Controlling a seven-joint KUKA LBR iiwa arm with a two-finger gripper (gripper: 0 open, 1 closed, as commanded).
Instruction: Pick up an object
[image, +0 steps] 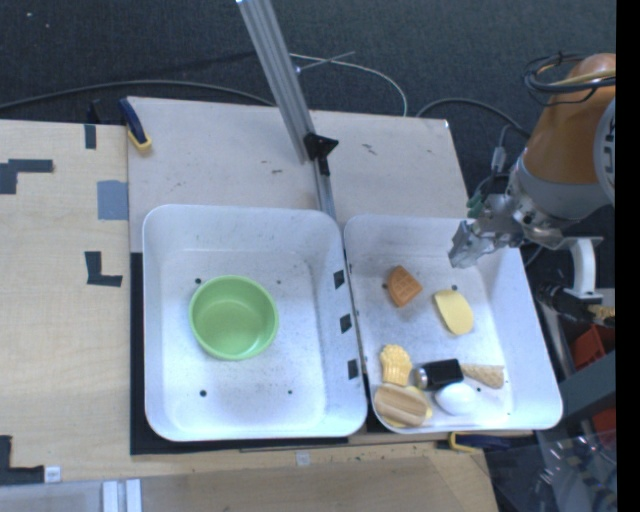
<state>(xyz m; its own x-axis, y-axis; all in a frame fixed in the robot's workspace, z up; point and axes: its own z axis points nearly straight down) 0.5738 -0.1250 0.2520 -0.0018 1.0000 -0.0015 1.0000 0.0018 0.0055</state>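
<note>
the gripper (466, 246) is hanging over the right bin's (530, 300) far right corner, holding nothing (whether its fingers are apart, i cannot tell). the yellow piece (454, 312) is lying nearest, beside the waffle (404, 286); a green bowl (234, 317) is sitting in the left bin (170, 400).

The arm (570, 150) reaches in from the right, its end effector (466, 247) angled downward.

You're looking at a robotics lab bench, not a home. Two white bins (340, 300) sit side by side on a taped plywood benchtop (60, 300). Behind the bins, an aluminium mast (285, 80) rises; loose cables (350, 75) trail over dark carpet (420, 40) beyond it.
</note>
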